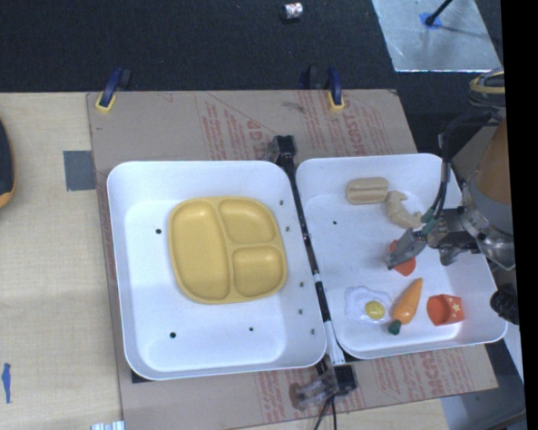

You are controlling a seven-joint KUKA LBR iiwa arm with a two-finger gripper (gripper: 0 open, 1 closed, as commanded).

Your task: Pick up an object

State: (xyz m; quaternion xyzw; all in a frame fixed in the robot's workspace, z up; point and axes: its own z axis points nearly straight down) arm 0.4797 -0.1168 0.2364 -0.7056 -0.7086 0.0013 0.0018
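Observation:
My gripper [422, 251] hangs over the middle of the right bin [349, 341], reaching in from the right. Its two dark fingers stand apart, open, with bare bin floor between them. A small red piece [403, 267] lies just under the tip of the left finger [404, 246]; whether they touch I cannot tell. Around it lie a tan bread-like piece [367, 191], a beige lump [400, 211], a fried egg [367, 305], a carrot [407, 300] and a red toy fruit [445, 309].
The left bin [141, 345] holds a yellow divided plate [226, 248]. Between the two bins runs a dark hinge strip [304, 244]. Both bins rest on a cardboard sheet [200, 123] held by clamps at the back.

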